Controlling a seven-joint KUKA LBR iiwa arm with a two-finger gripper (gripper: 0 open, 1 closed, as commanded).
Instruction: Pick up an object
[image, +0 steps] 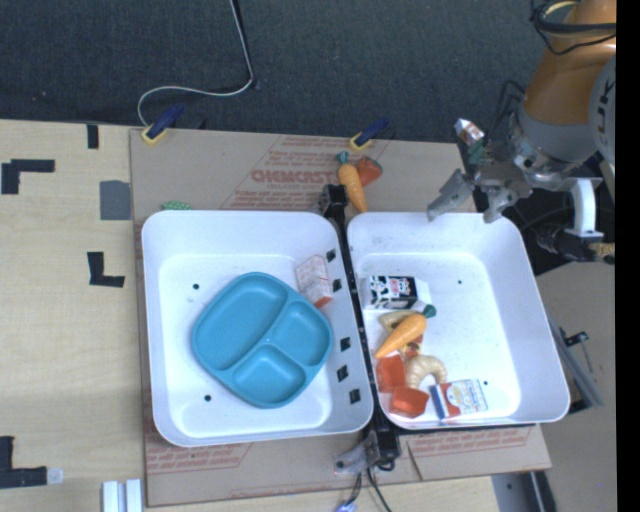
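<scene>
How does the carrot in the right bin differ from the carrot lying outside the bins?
The carrot in the right bin lies among other toy foods, while the carrot outside the bins rests on the cardboard above the divider. The first points down-left with its green top up-right; the second runs nearly along the divider, green top farthest from the bins. Both are orange toy carrots.

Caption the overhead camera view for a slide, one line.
Open hand poised above right bin's far rim; toy food clustered inside, blue divided plate in left bin.
</scene>
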